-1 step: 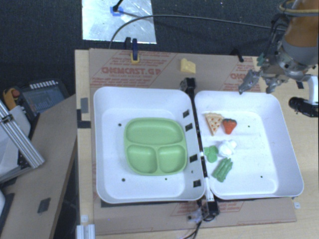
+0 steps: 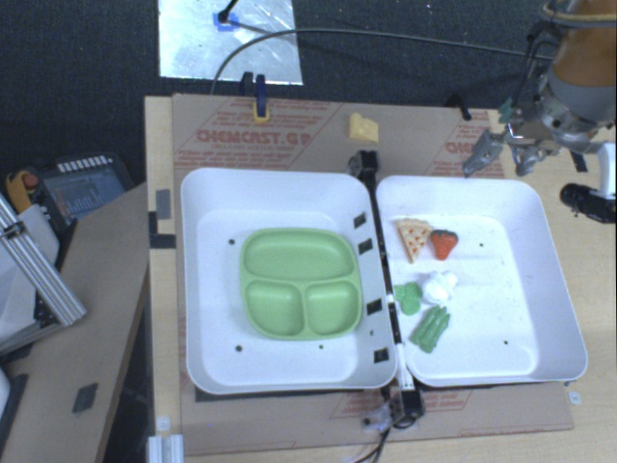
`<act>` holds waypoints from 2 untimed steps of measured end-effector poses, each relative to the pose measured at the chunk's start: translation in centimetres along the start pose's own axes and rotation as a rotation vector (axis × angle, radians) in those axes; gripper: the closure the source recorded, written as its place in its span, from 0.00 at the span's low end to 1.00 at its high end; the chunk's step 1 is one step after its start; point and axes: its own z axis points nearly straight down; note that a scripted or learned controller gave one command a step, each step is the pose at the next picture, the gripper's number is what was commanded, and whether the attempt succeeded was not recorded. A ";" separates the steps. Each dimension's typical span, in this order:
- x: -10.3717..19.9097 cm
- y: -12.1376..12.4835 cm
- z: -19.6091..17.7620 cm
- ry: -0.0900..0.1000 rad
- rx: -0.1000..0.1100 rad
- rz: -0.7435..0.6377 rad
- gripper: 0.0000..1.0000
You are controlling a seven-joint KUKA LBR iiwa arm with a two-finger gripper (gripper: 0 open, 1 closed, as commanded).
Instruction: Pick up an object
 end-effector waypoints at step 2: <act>-0.6 0.4 11.8 0.000 0.002 0.002 0.00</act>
